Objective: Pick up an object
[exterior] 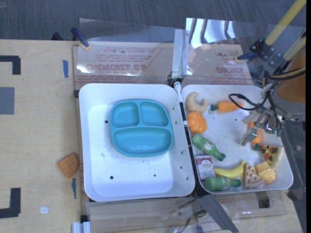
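my gripper (253, 133) hangs low over the right bin (228, 130), near its right side. my two fingers (247, 138) are spread a little, pointing down and to the left. there is a small orange thing (255, 136) right at my fingers. it is partly hidden by them, so i cannot tell if i pinch it or just touch it. black wires loop around my wrist.

the right bin is full of toy food. just below my gripper lies a pizza slice (268, 153) with dark dots. below that sits a yellow corn (265, 171) and another pizza slice (250, 174). a yellow banana (230, 170) lies near the bottom, touching a green bottle (221, 182). a small red box (204, 166) sits beside the banana. a second green bottle (208, 146) lies tilted near the left wall. above it is a round orange fruit (197, 122), and above that a pale curled piece (195, 101). a carrot (226, 106) lies near the top, well apart from my fingers.

the left bin (97, 178) holds a blue plate (141, 127) with three parts. a brown waffle (68, 164) lies on the bench outside the bins.
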